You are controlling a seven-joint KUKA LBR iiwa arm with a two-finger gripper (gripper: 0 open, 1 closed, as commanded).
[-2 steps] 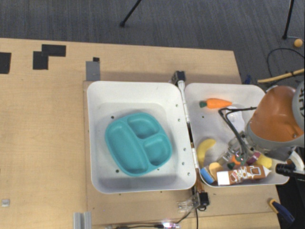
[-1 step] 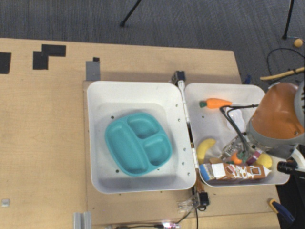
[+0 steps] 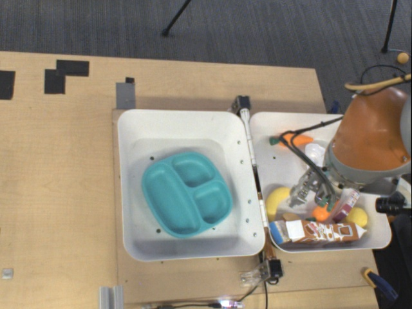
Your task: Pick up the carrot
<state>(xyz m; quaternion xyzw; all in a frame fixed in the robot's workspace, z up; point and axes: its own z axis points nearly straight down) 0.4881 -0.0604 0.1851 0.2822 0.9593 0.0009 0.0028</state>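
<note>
1. The gripper (image 3: pixel 308 195) hangs low over the right bin (image 3: pixel 278 166), its metal fingers pointing down and left from the arm's orange band (image 3: pixel 373 131).
2. Whether those fingers are spread or closed cannot be told; they appear as a small grey cluster, and nothing is plainly seen between them.
3. The fingertips sit just beside a yellow lemon-like fruit (image 3: pixel 278 200) on their left, and just above the brown carton (image 3: pixel 318 231) that lies along the bin's near wall.
4. The carrot (image 3: pixel 293 138) lies at the far side of the right bin, orange with a green tip pointing left, partly crossed by a black cable.
5. The carrot is apart from the gripper, farther from the camera and slightly left of the fingertips, with bare white bin floor between them.
6. Small orange pieces (image 3: pixel 320 214) lie just right of the fingertips, beside a pink-capped item (image 3: pixel 347 203) and another yellow fruit (image 3: pixel 358 218).
7. The left bin (image 3: pixel 129 172) holds a teal divided plate (image 3: pixel 186 193), well apart from the gripper.
</note>
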